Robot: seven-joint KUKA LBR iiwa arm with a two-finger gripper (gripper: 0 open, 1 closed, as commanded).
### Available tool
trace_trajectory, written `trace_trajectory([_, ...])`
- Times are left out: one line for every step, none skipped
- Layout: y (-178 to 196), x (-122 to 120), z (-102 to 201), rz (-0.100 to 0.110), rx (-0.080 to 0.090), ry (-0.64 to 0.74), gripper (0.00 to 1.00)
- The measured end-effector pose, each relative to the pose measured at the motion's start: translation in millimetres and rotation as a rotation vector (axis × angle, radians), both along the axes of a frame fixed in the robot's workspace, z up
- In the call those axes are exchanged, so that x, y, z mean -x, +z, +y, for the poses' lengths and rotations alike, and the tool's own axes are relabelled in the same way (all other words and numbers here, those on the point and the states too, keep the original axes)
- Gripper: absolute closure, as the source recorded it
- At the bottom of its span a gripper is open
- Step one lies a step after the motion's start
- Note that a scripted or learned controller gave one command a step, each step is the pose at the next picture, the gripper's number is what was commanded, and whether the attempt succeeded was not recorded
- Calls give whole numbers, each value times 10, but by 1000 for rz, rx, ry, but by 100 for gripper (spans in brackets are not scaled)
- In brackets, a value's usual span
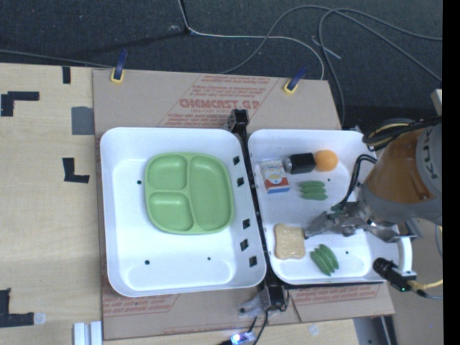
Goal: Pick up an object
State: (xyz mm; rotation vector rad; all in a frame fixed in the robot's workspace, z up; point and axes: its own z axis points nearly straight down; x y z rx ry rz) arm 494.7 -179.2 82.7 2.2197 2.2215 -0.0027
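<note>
Cardboard-covered surface (215, 95) carries two white bins. Right bin (352, 141) holds the end effector (316, 226), jaw state indeterminate, at lower right of frame. Toast slice (289, 241) lies just left and below it, nearest candidate.

green tray (190, 192), orange ball (326, 160), white bins (115, 192)

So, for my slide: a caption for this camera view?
KUKA gripper hovers low in the right bin among toy foods; green divided plate lies in the left.
</note>
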Motion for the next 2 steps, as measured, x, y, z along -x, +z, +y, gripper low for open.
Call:
trace_trajectory([131,-10,-6,-3,1,0,100])
trace_trajectory([652,-90,-85,-4,0,0,100])
